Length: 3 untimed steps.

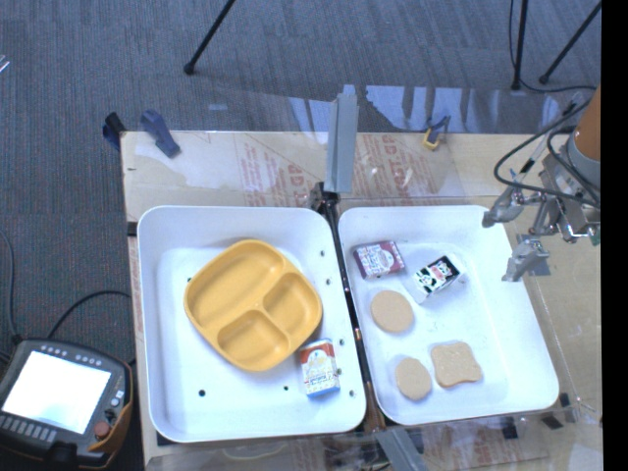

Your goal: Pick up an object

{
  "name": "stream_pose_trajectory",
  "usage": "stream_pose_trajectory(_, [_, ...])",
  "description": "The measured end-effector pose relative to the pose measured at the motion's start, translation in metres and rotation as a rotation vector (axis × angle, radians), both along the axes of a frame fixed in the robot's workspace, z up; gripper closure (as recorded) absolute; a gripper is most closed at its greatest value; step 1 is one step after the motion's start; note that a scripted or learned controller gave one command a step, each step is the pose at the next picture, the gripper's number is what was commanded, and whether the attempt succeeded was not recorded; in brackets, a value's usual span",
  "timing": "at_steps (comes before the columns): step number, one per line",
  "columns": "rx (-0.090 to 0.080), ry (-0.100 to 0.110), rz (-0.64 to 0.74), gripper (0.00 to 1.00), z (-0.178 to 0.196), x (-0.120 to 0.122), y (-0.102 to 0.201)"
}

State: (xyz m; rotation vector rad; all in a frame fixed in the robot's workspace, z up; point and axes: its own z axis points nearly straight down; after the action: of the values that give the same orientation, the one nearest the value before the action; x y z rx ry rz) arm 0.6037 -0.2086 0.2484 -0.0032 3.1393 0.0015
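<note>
**Gripper waits at the right bin's far right edge, food lying to its left**

The gripper (pixel 521 235) hangs over the right bin's (pixel 538 361) right rim, near the far corner, fingers spread apart with nothing between them. The nearest thing to take is the black-and-white milk carton (pixel 438 276), lying tilted on the bin floor, away toward the bin's middle, its long axis slanting up to the right. Just beyond it lies a brown carton (pixel 379 259); a round cookie (pixel 392 311), another cookie (pixel 413 378) and a toast slice (pixel 456 364) sit toward the near edge. The likely move is leftward and down.
</note>
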Motion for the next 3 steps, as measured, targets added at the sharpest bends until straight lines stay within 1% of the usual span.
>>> stream_pose_trajectory(1, [-0.009, -0.018, 0.366, 0.0, -0.136, 0.009, 0.006])
stream_pose_trajectory(2, [-0.012, -0.03, 0.359, 0.0, -0.146, -0.05, 0.078])
stream_pose_trajectory(3, [-0.003, -0.012, 0.315, 0.0, -0.156, 0.045, 0.081])
